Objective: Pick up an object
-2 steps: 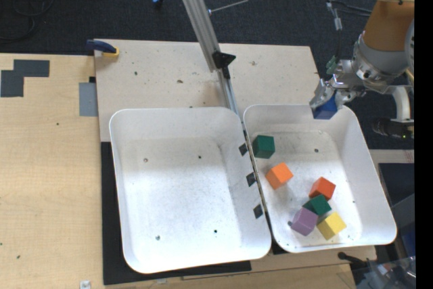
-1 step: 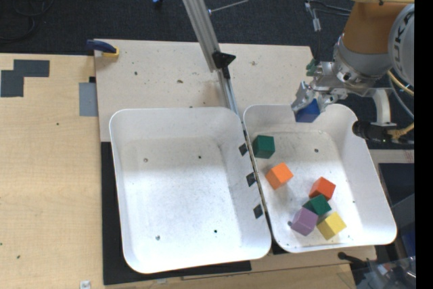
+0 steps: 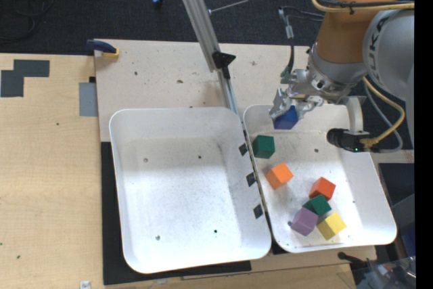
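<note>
The gripper [image 3: 291, 107] hangs over the far end of the right bin [image 3: 379, 213], near the worktop's far edge, with a blue cube [image 3: 287, 118] pinched between its fingers. The cube sits clear of the bin floor, just under the fingertips, so the gripper is closed on it.

Below it in the same bin, a dark green cube [image 3: 263, 145] lies close to the wall shared with the left bin [image 3: 135, 145]. An orange cube [image 3: 279, 175] rests just nearer the worktop's near edge than that green one. Further toward the near right corner, four cubes bunch together: a red cube [image 3: 324, 187], a second green cube [image 3: 316, 205] touching it, a purple cube [image 3: 304, 220] and a yellow cube [image 3: 331, 225], the last two side by side against the green one.

A slanted aluminium bar [image 3: 200, 24] rises from the worktop between the two bins at the far side.
</note>
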Motion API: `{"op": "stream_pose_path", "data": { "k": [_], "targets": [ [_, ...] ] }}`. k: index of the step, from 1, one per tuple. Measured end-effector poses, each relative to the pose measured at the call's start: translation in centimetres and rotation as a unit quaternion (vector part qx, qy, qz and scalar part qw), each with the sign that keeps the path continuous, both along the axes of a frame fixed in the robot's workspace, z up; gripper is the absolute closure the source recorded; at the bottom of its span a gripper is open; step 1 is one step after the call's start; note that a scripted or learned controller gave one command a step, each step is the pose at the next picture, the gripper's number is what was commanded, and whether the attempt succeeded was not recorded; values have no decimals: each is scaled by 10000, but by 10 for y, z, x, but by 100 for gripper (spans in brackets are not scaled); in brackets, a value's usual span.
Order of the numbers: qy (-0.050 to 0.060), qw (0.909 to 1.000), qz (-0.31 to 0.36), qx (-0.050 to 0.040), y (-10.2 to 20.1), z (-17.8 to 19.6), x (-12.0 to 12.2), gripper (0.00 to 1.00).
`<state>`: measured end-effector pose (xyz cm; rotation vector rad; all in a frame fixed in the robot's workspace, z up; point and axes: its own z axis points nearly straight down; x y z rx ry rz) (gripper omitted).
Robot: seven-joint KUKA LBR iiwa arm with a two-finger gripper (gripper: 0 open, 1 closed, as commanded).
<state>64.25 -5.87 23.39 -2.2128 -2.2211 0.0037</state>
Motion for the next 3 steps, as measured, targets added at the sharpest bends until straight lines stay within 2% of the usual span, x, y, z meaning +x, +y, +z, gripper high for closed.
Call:
{"op": "stream_pose_path", "data": {
  "k": [1,3],
  "targets": [
    [4,10000,-3,-3,42,-7,-22,100],
    [8,10000,2,-4,137,-23,-48,100]
  ]
}}
